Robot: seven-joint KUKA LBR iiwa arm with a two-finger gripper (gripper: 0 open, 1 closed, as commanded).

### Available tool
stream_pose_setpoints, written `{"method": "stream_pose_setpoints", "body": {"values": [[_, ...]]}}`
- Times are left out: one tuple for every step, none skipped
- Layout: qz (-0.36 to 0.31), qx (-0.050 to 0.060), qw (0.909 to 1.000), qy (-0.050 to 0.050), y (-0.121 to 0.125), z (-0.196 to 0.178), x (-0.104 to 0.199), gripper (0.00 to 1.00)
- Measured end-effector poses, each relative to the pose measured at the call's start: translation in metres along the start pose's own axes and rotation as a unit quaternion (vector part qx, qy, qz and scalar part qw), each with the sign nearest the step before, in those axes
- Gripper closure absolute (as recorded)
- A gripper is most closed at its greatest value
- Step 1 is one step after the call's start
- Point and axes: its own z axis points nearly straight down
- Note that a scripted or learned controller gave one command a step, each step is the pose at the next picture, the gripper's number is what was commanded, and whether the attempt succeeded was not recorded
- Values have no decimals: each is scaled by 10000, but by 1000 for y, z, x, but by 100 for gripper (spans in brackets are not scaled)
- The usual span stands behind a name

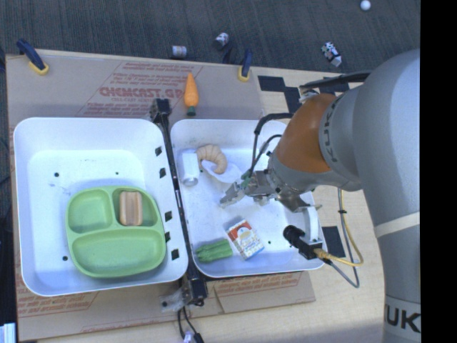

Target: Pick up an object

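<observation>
Here the gripper (230,195) hangs over the middle of the right bin (214,129); its fingers' state I cannot tell.

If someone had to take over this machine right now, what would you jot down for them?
Pincer: low over the middle of the right bin; whether it is open or shut cannot be told from here, and nothing shows between its tips.
Right bin contents: croissant near the back, small white cup by the left wall, green vegetable and small printed packet at the front.
Left bin: green divided plate with a brown piece of food in one compartment.
Toy carrot lies on the cardboard behind the bins.
Done: nothing lifted yet. Left: grab any one item and raise it.
</observation>
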Motion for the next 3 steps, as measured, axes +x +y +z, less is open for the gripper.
{"method": "stream_pose_setpoints", "body": {"values": [[-3, 6, 10000, 3, -66, 1, 14, 0], [-28, 0, 10000, -1, -65, -10, 14, 100], [6, -16, 10000, -4, -65, -101, 17, 100]]}}
